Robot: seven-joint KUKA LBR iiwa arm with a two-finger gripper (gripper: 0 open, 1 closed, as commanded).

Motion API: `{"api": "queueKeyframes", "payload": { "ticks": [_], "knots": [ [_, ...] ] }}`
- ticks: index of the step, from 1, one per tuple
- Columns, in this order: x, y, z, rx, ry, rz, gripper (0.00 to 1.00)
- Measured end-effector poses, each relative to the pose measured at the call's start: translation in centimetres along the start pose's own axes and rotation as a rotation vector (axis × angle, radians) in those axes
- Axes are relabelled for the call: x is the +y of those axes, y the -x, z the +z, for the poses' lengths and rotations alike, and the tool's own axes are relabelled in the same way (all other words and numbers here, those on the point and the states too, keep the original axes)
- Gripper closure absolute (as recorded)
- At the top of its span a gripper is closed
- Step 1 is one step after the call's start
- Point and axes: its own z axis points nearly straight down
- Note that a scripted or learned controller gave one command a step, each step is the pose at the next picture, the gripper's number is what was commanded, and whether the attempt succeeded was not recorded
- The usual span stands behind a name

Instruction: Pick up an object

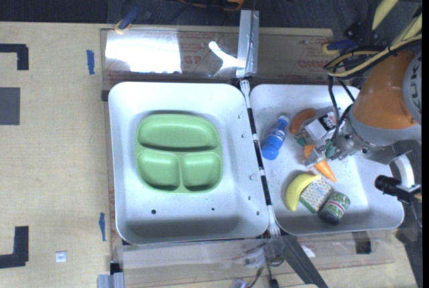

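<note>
Reaching down into the right bin [375, 213], my pincer [330, 149] hangs over the clutter because the orange carrot [322, 167] lies just under it, an easy pick; whether it is spread or pressed together I cannot tell. The banana [297, 190], can [334, 207] and blue bottle [274, 139] crowd near. The left bin [127, 213] holds a green tray [179, 151], on a pale wooden bench [53, 146].

A green sectioned tray [178, 150] lies in the left white bin [127, 166].
</note>
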Motion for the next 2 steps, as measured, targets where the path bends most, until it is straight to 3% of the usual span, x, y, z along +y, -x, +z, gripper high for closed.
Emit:
{"api": "queueKeyframes", "payload": {
  "ticks": [1,2],
  "knots": [
    [-5.1,-4.4,-2.8,0.005,-0.009,0.109,1.00],
    [0.5,-10.5,-15.0,0.003,-0.011,0.308,1.00]
  ]
}}
